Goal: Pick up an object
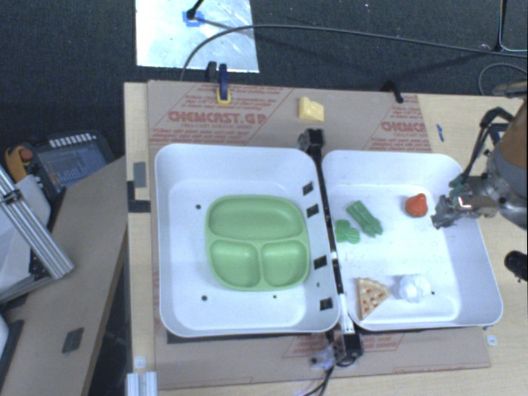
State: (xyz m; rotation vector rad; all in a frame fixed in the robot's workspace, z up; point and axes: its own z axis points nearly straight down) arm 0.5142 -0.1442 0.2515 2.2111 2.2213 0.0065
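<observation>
The pincer (452,209) hung over the three o'clock rim of the right bin (474,258), and whether it was open or closed could not be told; nothing showed in its grip. Just beside it, toward nine o'clock, lay the red object (417,205), the nearest candidate. Farther toward nine o'clock sat the green object (360,220), and at the bin's six o'clock end lay the pizza slice (370,295) with the white object (412,287) beside it. The left bin (177,221) held a green divided tray (252,242).

To do the pick well, the arm would likely need to centre over the red object, descend straight, and close across its narrower width, keeping clear of the bin wall.

The red object looked roundish, with no clear long axis. The green object's long axis ran roughly from eleven to five o'clock. The pizza slice's tip pointed toward about six o'clock.
</observation>
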